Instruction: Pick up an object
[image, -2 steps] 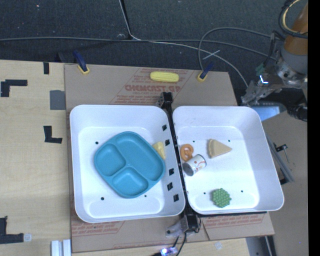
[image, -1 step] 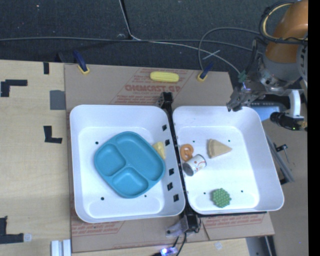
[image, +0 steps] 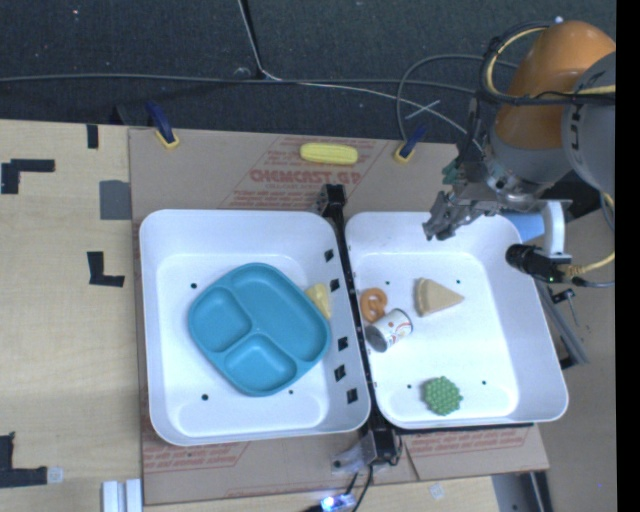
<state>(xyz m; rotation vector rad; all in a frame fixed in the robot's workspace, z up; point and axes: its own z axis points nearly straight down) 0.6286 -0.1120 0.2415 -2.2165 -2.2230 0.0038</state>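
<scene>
The right bin (image: 520, 330) holds a tan wedge (image: 436, 296), an orange ring (image: 373, 303), a small metal can (image: 389, 329) lying on its side, and a green bumpy ball (image: 441, 395). My gripper (image: 442, 222) hangs above the bin's far rim, up and slightly right of the wedge, and nothing is seen between its fingers. In the left bin (image: 165, 330) lies a blue divided plate (image: 258, 327) with a pale yellow piece (image: 319, 297) at its right edge.
A yellow banana-like object (image: 328, 153) lies on the cardboard beyond the bins. Blue-and-yellow clamps (image: 160, 124) hold the cardboard's far edge. A black divider (image: 346, 300) runs between the bins. Cables loop above the arm.
</scene>
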